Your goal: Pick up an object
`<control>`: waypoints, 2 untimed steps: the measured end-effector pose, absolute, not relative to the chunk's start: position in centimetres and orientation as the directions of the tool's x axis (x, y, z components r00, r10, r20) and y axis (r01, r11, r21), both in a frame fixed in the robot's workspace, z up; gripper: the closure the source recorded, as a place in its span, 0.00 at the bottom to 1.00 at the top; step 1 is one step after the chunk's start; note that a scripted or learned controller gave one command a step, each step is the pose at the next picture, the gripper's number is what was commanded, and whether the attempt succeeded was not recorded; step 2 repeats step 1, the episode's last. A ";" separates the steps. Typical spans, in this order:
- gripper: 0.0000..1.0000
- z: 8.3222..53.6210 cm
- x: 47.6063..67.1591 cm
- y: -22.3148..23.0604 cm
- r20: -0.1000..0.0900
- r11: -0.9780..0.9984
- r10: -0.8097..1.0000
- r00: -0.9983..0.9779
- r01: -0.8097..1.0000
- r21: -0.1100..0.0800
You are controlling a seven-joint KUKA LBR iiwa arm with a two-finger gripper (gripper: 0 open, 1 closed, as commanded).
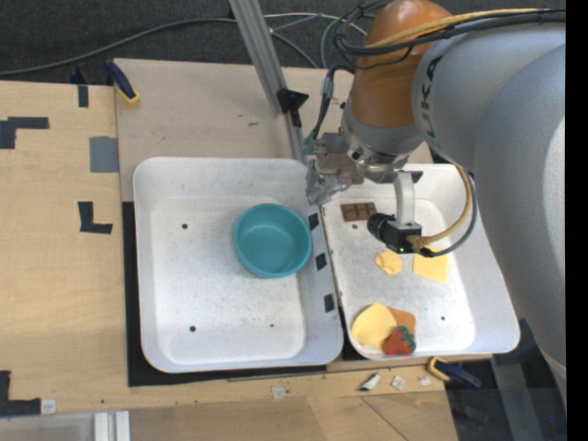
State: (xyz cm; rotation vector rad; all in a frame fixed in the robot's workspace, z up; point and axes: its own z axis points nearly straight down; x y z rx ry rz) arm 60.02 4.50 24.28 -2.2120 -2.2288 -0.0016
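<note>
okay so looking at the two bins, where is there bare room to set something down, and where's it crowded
The left bin has the most room: bare floor left of and below the blue bowl. In the right bin, a patch lies bare at the right, past the yellow pieces. It is crowded around the gripper at the bins' shared edge and near the strawberry.

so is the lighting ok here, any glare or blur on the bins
Camera view: even, soft light; the white bins show no harsh glare, the teal bowl casts a faint shadow; the arm, close to the lens, looks slightly soft, while the small food items stay fairly sharp.
</note>
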 end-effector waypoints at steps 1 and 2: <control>1.00 23.0 61.9 10.1 0.001 0.007 1.000 -0.007 1.000 -0.002; 1.00 23.0 61.9 10.1 0.001 0.007 1.000 -0.007 1.000 -0.002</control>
